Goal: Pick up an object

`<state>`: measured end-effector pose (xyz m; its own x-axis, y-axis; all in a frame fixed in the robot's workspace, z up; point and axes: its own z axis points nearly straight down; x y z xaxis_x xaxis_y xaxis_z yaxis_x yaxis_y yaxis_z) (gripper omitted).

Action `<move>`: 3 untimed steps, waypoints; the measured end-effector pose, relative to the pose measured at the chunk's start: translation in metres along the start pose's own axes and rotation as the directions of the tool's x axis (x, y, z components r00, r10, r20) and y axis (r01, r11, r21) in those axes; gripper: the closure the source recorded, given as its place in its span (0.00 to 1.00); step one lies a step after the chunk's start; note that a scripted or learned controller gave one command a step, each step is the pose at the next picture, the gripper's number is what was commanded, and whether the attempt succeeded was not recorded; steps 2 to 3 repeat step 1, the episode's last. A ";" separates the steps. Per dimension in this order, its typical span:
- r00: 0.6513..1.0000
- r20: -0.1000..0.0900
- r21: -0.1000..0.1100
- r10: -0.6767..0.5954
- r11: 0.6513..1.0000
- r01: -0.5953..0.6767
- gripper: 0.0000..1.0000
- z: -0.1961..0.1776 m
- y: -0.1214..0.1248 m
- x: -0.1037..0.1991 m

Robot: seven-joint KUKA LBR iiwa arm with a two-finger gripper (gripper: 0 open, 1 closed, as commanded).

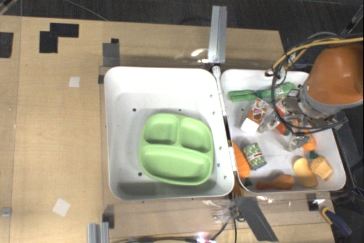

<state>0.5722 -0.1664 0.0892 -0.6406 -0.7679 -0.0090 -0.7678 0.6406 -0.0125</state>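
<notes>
Camera view first: looked down on two white bins side by side on the bench. Saw a green plate with three sections lying flat in the left bin, alone and well apart from the arm. Found all the small toys in the right bin, and so found the arm reaching in there from the right, orange band high over the far corner. Spotted the gripper hanging low over the middle of that bin, among cables and metal parts. Could not tell whether wide or narrow, nor whether holding anything, with too much in the way. Noticed a little box just beside the gripper on the left, and a green pen-like thing lying along the back wall. Noticed a small orange piece just below the gripper, perhaps the thing to pick, though only a guess. Saw a small can next to a carrot by the wall between the bins. Saw a brown sausage shape along the front wall, then a yellow fruit touching a yellow ridged piece in the front corner. Judged the pick not yet done, with every toy seeming to rest on the bin floor.
</notes>
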 end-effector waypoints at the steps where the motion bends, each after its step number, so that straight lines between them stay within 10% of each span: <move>1: 0.999 0.003 0.000 -0.050 0.999 0.050 0.00 -0.002 0.066 -0.036; 3: 0.999 0.003 0.000 -0.050 0.999 0.050 0.00 -0.002 0.066 -0.036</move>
